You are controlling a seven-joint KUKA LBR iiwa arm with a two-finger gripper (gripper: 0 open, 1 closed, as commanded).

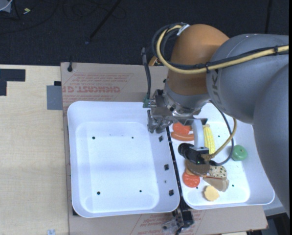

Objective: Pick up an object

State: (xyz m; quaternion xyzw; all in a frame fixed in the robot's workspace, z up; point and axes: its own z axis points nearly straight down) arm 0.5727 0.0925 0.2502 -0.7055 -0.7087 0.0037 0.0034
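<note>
reaching in from the right, the grey arm [253,77] hangs its pincer [158,119] low over the inner edge of the right bin [256,192], close to the divide with the left bin [116,204]. whether the pincer is spread or pressed together i cannot tell. toy food sits in the right bin: an orange-red piece [181,129] just beside the pincer, a yellow corn cob [209,137], a green round piece [239,153], a red disc [190,179] and a yellow chunk [211,194]. both bins rest on the worktop [23,146].
</note>
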